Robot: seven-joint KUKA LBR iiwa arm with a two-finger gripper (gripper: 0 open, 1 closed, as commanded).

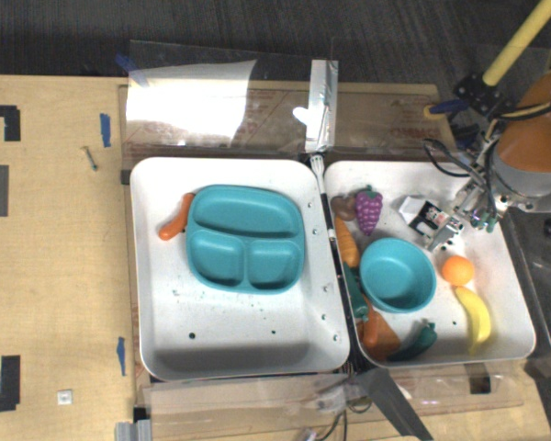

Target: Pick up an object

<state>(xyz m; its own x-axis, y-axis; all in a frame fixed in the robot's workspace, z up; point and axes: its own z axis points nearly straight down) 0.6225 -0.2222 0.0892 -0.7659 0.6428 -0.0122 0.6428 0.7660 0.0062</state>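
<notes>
Camera view, starting at the near edge: the right bin [519, 343] holds a dark green vegetable [417, 340] against its front wall, beside an orange-brown piece of toy food [378, 334]. Just right of them lies a yellow banana [475, 316], its upper end close to a small orange [457, 270]. A teal bowl [398, 273] sits upright in the middle of this bin, with a carrot [347, 243] along the dividing wall at its left. Farther back, purple grapes [368, 209] rest near the bin's rear left corner. The left bin [230, 338] carries a teal divided plate [245, 237], and an orange sausage-shaped toy [175, 219] touches the plate's left rim. Over the rear right part of the right bin the hand [433, 223] hangs low, between the grapes and the orange, just behind the bowl; whether its fingers are open or closed I cannot tell, and nothing is visibly held between them. Behind the bins a clear plastic sheet [193, 108] lies on the table [46, 246].
</notes>
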